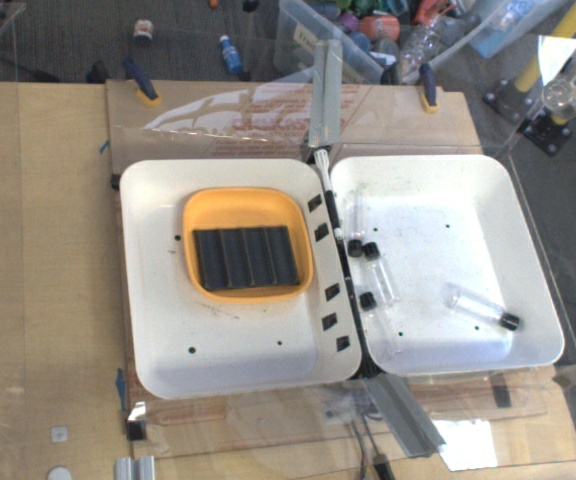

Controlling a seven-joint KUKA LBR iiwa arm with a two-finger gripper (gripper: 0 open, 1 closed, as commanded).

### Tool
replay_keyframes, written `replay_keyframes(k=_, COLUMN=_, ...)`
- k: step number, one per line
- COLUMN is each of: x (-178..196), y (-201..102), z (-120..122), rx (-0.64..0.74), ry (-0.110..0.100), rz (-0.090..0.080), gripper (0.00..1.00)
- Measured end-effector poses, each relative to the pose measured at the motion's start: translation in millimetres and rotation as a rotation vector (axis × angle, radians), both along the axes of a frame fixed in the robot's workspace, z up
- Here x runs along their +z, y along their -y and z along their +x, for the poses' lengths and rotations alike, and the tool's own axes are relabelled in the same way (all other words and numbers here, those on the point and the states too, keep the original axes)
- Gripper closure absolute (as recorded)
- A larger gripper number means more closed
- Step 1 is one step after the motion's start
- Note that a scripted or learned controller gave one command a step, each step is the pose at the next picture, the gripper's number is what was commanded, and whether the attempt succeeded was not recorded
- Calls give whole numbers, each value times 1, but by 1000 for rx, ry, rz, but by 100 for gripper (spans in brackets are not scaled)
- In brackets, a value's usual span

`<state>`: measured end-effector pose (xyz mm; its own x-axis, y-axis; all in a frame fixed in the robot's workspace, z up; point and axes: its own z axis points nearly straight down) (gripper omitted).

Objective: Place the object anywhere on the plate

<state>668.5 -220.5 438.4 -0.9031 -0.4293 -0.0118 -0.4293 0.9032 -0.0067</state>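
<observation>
**Ribbed block lying on the orange plate, left bin**

The dark ribbed block (246, 258) lies flat on the orange plate (248, 206). It covers the plate's middle and its 6 o'clock half, with its long side running from 9 to 3 o'clock. A broad strip of bare orange shows toward 12 o'clock.

The plate sits in the left bin (158, 338), a little toward 12 o'clock of that bin's middle.

At 3 o'clock from the plate, a row of small black clips (330, 290) runs along the seam where the two bins meet.

Past the seam, the right bin (438, 183) holds several clear tubes with black caps. Two caps (362, 249) lie close together near the seam. Another capped tube (376, 288) lies just toward 6 o'clock from them. A third tube (480, 308) lies well apart, toward the bin's 4 o'clock corner.

At 12 o'clock from the bins, a grey metal bar (325, 88) stands over the seam. Behind it sits a clear tub of coloured toys (398, 13).
</observation>
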Motion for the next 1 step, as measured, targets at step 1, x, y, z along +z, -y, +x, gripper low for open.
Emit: replay_keyframes(k=1, x=0, y=1, z=0, rx=407, ry=0, rz=-4, gripper=100)
